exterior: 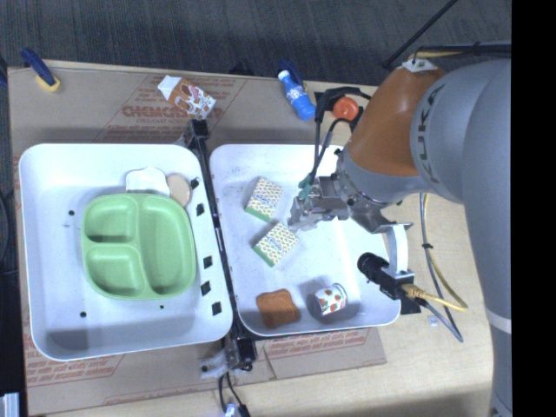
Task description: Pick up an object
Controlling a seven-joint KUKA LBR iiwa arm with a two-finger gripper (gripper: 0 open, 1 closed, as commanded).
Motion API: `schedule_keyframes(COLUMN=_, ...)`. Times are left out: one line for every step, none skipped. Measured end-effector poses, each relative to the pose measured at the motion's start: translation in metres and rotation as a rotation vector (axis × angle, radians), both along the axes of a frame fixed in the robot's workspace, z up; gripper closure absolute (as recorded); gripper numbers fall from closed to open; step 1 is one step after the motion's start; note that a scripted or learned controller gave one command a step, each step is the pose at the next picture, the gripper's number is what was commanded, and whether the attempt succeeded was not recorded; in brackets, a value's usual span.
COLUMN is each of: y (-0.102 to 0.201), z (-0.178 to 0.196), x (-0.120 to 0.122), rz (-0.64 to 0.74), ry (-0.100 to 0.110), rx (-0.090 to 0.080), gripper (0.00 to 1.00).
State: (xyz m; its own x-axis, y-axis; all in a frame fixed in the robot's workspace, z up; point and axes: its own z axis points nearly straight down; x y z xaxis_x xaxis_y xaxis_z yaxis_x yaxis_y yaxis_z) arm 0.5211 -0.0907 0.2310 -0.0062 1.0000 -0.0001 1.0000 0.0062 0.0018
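Camera view looks down at a slant on a pale wooden bench (434, 354) covered with printed brown cardboard (148, 111), on which two shallow white bins sit side by side; dark carpet lies beyond the bench's far edge. The gripper (306, 211) hangs over the right bin (234, 168), reached in from the right under the grey arm (460, 120) with its orange band. Whether it is released or clenched cannot be told from this angle, and nothing can be seen caught in it.

Just left of and below the gripper lies a patterned block (277, 243), tilted on the bin floor. A second patterned block (264, 198) lies just to the gripper's left, a little farther up the bin. Nearer the camera than the gripper, by the front wall, a brown sponge-like piece (276, 308) and a small printed cup (328, 300) on its side rest close together.

Well to the gripper's left, the left bin (43, 233) holds a green divided tray (139, 246), with a white object (146, 179) and a tan disc (179, 188) at its far edge. Beyond the bins, a blue bottle (297, 94) and a small printed carton (187, 96) lie on the cardboard, and a blue clamp (39, 68) sits at the far left corner. Cables and a black fitting hang from the arm to the gripper's right.
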Motion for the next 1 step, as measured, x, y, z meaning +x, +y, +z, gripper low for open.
schedule_keyframes(y=0.0, z=-0.0004, x=-0.0004, rz=0.0, ry=0.001, rx=0.0, gripper=0.0)
